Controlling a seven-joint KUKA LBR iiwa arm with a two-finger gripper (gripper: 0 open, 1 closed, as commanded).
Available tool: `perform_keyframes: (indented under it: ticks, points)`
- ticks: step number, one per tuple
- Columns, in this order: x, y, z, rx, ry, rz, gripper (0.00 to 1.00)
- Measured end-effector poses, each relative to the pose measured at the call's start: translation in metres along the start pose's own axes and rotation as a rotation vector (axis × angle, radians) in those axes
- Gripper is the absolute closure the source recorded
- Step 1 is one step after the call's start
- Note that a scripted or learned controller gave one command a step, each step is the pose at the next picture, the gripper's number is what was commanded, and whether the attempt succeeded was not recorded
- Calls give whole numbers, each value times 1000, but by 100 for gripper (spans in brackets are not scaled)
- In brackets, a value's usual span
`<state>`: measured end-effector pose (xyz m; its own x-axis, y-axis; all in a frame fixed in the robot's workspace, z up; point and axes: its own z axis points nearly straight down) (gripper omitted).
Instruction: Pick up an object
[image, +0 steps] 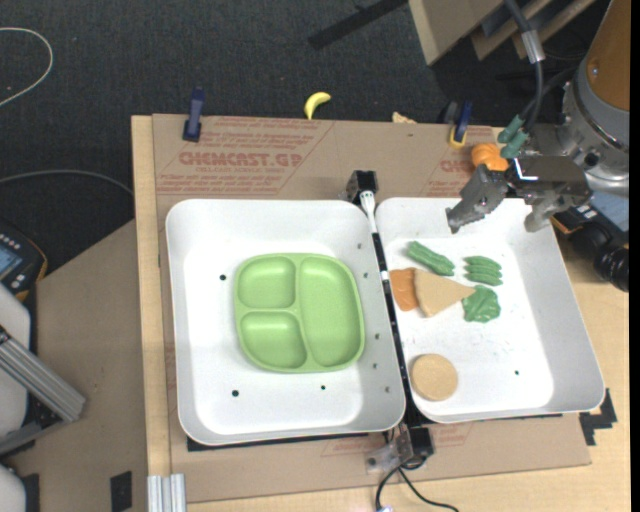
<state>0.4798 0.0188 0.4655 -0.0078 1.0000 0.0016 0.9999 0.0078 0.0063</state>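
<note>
- Camera view: the gripper (503, 207) hangs over the far edge of the right bin (560, 330), its two fingers spread apart with nothing between them. One finger (470, 210) points toward the bin's middle; the other sits nearer the right wall.
- Candidate objects lie together in the right bin: a long green piece (430, 258), a ribbed green piece (482, 268), a leafy green piece (481, 305), a tan wedge (440, 295) touching an orange slab (402, 289), and a round tan disc (434, 376) lying apart, nearer the front.
- The left bin (190, 300) holds a green divided plate (298, 311), well apart from the gripper.
- Risk, as I judge it: the wedge and slab touch, so a descent there could pinch both or push one aside.
- The green pieces look low and flat; the fingers may close above them or slide off.
- A descent from the gripper's present spot would meet bare bin floor near the far wall, so the arm needs to shift toward the cluster before closing.
</note>
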Motion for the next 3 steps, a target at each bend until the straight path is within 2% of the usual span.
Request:
perform_keyframes:
  ticks: [1,2,3]
  points:
    - [92,0,-48,-1,2,-4,0]
    - [156,1,-44,4,1,-1,0]
    - [153,2,-55,0,1,5,100]
